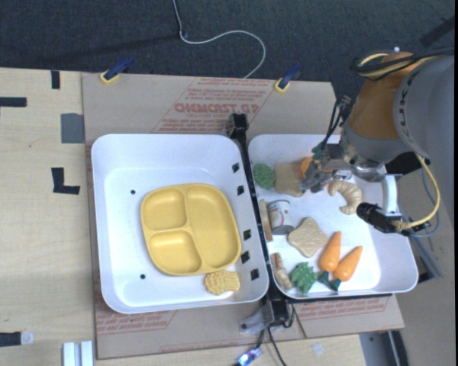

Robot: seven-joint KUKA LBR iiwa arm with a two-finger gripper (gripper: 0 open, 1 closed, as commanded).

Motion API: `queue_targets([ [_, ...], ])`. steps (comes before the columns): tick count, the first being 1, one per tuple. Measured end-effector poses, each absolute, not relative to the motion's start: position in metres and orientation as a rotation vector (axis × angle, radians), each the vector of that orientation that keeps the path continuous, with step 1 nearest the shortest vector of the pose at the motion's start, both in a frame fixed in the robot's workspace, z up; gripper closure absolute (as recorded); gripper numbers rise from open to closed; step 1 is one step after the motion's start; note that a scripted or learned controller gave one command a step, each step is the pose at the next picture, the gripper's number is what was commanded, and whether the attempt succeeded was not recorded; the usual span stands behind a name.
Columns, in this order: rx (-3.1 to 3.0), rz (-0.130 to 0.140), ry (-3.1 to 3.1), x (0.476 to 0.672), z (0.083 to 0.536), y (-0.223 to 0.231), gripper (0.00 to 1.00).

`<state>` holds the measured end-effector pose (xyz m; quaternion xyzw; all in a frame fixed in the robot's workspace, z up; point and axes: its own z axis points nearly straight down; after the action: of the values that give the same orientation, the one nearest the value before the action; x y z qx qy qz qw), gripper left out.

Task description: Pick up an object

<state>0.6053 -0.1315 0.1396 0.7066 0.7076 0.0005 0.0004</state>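
1. The gripper (318,172) hangs low over the right bin (397,277), at its far side; whether it is released or clenched cannot be told.
2. Just beside it lie a tan block (288,180), a green piece (264,175) and a croissant (346,194).
3. Two carrots (340,256) rest nearer the front.
4. The left bin (114,204) holds a yellow divided plate (189,228).

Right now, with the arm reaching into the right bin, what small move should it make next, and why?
Probably a short, straight descent. The gripper sits low in the right white bin, over the tan bread-like piece, with the curved beige croissant-shaped toy just beside it. Nothing visibly sits between its fingers, so settling onto that piece seems the sensible step before closing.
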Motion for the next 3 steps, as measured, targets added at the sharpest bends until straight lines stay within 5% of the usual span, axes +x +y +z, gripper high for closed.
queue_targets([
  [1,2.217,0.004,2.22,0.609,0.202,-0.135,1.0],
  [2,2.219,0.001,2.222,0.609,0.226,-0.134,1.0],
  [3,2.216,-0.001,2.23,0.608,0.214,-0.081,1.0],
])
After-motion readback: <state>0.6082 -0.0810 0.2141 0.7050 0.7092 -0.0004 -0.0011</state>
